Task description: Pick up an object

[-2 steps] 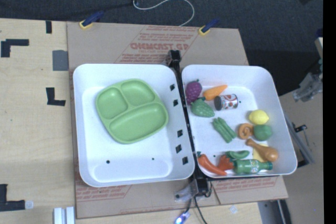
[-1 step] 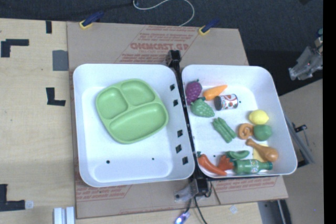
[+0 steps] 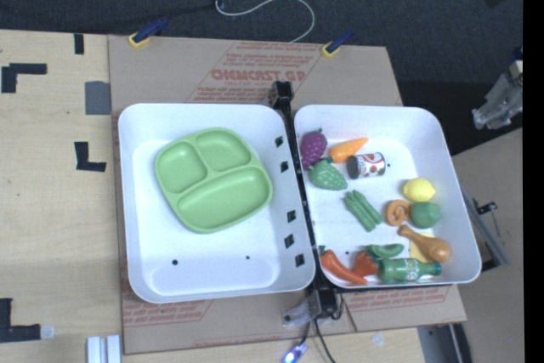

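Nearest you, a bottle (image 3: 410,270) is lying along the right bin's (image 3: 442,140) front wall among toy food; a green tray (image 3: 214,178) is occupying the left bin (image 3: 136,183), leaving room in front.

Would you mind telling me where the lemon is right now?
The lemon lies in the right bin, near its right wall, just above the green ball and right of the can.

Wooden bench (image 3: 51,208) bears cardboard sheet (image 3: 255,68); two white bins (image 3: 136,183) on cardboard.
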`<action>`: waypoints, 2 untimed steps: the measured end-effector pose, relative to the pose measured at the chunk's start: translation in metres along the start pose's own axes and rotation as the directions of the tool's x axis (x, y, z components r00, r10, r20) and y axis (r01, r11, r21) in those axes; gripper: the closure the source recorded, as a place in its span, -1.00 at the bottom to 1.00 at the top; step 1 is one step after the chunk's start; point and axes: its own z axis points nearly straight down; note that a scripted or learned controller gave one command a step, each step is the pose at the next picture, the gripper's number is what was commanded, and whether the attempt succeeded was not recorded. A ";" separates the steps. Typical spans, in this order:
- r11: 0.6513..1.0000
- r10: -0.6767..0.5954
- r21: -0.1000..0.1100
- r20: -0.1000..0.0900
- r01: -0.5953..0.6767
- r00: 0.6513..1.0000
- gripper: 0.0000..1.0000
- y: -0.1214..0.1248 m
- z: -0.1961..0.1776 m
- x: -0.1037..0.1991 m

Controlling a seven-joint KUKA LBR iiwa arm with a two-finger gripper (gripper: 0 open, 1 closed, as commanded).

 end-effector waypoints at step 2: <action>1.000 0.000 0.000 0.002 0.000 1.000 1.00 0.001 -0.020 0.000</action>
